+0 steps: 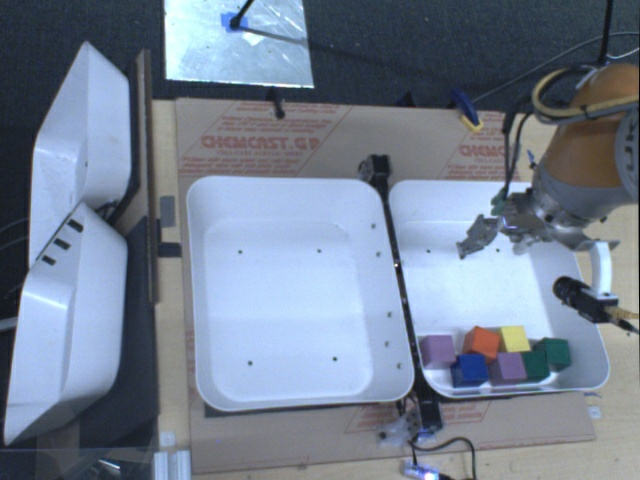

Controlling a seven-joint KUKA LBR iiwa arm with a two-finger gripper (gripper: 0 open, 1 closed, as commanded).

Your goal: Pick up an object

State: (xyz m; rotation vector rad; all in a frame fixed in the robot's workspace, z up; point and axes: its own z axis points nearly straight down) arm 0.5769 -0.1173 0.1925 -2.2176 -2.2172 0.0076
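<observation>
Several small coloured blocks lie bunched along the front edge of the right bin [440, 278]: a purple block [437, 349], an orange block [483, 341], a yellow block [514, 339], a green block [552, 352], a blue block [469, 370] and another purple block [508, 367]. My gripper [487, 232] hangs over the back right part of that bin, well behind the blocks and apart from them. Nothing shows in its grasp.
The left bin [290, 193] stands beside the right one, with a dark divider [398, 278] between them. Two white covers [70, 268] lie off the bench at far left. A shiny metal sheet [238, 28] sits at the back.
</observation>
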